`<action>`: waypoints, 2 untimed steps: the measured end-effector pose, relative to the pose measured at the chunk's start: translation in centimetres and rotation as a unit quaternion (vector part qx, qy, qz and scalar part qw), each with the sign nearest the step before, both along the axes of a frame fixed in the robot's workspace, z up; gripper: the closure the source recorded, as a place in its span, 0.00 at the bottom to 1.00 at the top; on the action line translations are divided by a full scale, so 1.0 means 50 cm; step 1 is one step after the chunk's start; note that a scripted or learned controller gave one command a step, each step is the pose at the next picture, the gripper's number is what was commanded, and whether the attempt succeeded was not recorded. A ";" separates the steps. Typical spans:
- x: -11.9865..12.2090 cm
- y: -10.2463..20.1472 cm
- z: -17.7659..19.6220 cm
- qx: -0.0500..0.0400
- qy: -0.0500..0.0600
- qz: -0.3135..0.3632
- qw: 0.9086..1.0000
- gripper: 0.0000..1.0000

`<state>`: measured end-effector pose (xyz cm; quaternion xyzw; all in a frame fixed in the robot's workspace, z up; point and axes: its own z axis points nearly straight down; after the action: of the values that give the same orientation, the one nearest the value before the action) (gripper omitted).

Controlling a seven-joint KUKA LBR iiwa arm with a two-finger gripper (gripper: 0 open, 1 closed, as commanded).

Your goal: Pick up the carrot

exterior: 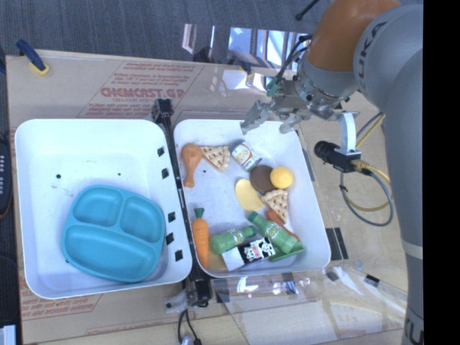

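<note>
One fixed camera above, slanting down on both bins (29, 214)

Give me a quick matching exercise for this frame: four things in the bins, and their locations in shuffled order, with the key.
Things:
1. carrot
2. blue divided plate
3. chicken drumstick
4. gripper

Places:
A. in the left bin
B. over the far edge of the right bin
C. along the right bin's left wall, near corner
D. upper left of the right bin, beside a waffle slice

Pairs: 1-C, 2-A, 3-D, 4-B
</note>
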<state>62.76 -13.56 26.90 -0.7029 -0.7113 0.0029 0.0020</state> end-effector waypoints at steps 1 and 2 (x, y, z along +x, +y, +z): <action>-0.110 -0.053 -0.355 0.000 -0.001 0.037 0.999 0.00; -0.110 -0.051 -0.336 -0.002 0.002 0.043 0.999 1.00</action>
<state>57.26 -16.13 10.12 -0.6716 -0.7409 0.0054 0.0023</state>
